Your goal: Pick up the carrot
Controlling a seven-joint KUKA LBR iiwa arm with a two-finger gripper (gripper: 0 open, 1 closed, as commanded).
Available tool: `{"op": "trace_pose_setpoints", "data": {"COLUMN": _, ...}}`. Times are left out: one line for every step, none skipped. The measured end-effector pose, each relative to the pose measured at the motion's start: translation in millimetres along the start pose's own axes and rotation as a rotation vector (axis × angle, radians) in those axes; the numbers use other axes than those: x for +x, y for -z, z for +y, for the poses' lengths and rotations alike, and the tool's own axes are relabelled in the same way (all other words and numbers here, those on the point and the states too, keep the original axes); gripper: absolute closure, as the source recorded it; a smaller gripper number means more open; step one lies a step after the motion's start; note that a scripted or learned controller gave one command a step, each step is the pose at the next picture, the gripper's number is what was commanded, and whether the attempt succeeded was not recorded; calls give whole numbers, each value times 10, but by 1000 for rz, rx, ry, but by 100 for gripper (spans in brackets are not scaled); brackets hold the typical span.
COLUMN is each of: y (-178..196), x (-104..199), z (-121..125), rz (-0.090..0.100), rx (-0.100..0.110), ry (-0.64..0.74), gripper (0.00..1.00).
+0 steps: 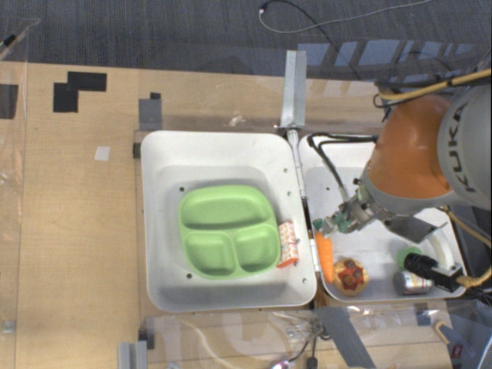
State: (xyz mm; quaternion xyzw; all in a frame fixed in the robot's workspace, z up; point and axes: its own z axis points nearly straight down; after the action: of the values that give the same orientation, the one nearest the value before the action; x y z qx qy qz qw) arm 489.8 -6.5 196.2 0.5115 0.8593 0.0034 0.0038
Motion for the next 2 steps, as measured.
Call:
{"op": "trace_pose_setpoints", "data": {"y": 920, "x": 570, "z": 301, "rz": 1, "rx": 3, "ry": -158, "gripper": 100}}
{"op": "trace_pose_setpoints", "data": {"y": 919, "x": 571, "z": 301, "rz": 0, "rx": 3, "ry": -157, "gripper": 0}}
